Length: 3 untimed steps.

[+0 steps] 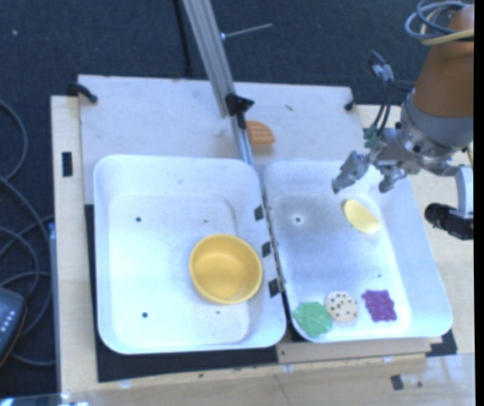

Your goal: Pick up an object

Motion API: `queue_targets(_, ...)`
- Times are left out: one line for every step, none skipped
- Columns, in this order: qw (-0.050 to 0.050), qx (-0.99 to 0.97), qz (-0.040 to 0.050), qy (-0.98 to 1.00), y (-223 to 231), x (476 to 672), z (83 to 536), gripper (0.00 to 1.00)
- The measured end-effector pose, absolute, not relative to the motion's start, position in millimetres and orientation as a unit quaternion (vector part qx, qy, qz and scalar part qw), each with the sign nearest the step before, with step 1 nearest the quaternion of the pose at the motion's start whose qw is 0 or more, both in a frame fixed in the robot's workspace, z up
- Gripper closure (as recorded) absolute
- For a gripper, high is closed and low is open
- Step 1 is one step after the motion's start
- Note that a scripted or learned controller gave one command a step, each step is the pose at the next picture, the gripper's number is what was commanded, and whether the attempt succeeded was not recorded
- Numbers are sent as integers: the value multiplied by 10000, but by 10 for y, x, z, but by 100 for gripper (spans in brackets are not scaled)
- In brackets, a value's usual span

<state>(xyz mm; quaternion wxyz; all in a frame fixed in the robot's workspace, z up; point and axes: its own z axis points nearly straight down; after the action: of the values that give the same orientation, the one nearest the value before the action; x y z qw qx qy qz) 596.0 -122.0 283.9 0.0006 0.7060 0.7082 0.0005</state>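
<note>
White bins [140,227] on the table, yellow bowl [225,267] in the left one. The gripper [367,174] hangs jaws apart and empty just above the pale yellow disc [361,215] in the right bin. I'd drop straight down, centred on it, before closing.

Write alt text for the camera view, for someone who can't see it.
A robot arm's open gripper hovers above a pale yellow disc in the right bin, holding nothing. A green piece, a spotted cookie and a purple piece line its near edge; the left bin holds a yellow bowl.
</note>
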Motion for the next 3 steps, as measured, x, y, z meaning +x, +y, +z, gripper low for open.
queue_targets(7,7063,7,7079,-1221,5960,2840,0)
queue_targets(-2,7073,-17,7069,-1182,5994,2397,0)
queue_targets(-2,7079,-18,7063,-1169,6006,1969,0)
